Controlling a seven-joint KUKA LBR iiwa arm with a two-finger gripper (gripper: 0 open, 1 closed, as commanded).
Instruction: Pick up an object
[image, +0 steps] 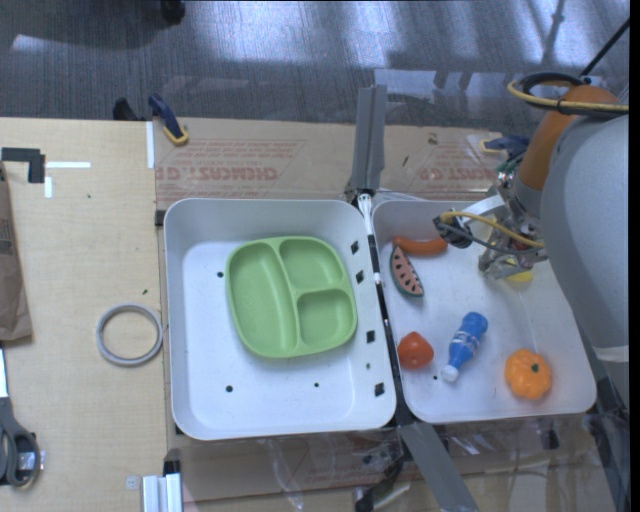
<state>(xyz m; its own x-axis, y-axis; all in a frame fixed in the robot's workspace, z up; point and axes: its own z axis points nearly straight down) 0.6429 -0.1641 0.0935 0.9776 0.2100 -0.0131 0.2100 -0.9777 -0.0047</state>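
Front of right bin: an orange pumpkin toy (528, 375), round and ribbed, sits near the front wall; a blue and white bottle (462, 345) lies tilted beside it; a red tomato-like piece (415, 350) rests close to the divider.
Middle of right bin: a watermelon slice (405, 271), flat and curved, lies by the divider, with an orange-red sausage shape (421, 245) just behind it.
Left bin (190, 330): a green three-part plate (292, 296), smooth moulded plastic, sits on the white floor.
Claw (508, 262): it hangs low over the far right of the right bin (560, 320), above a small yellow thing (517, 275) I can barely make out; whether it is released or clenched I cannot tell.
Risk: that yellow piece lies close to the bin wall, so I'd expect the claw to scrape the side or nudge it away.
Table (80, 250): pale wood, a grey ring (130, 333) lying on it.
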